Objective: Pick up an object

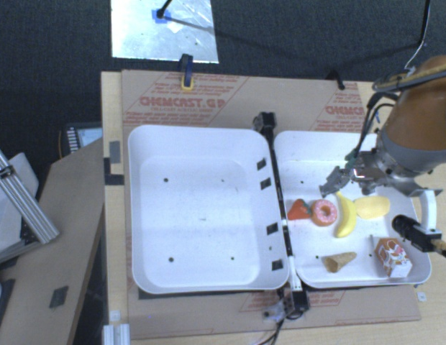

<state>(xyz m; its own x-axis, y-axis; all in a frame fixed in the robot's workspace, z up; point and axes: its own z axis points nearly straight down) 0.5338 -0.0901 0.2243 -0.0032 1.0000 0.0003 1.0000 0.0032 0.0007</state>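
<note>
Objects lie clustered in the right bin (309,149): a pink donut (324,212) touching a red piece (300,210), a banana (345,216), a pale yellow lump (372,207), a cone (339,261) and a small carton (393,256). Above the banana hovers the gripper (340,180), fingers seemingly spread, gripping nothing.

Even, fairly bright light falls from above on the two white bins (201,214), whose floors read close to washed out, with soft grey shading along their inner walls and no hard shadows. The metal sheet (164,20) by the top edge of the bench throws a pale, streaky glare, while the dark floor around it stays dull and grainy. The picture is slightly soft overall, and the arm (421,113) at the right edge looks blurred.
</note>
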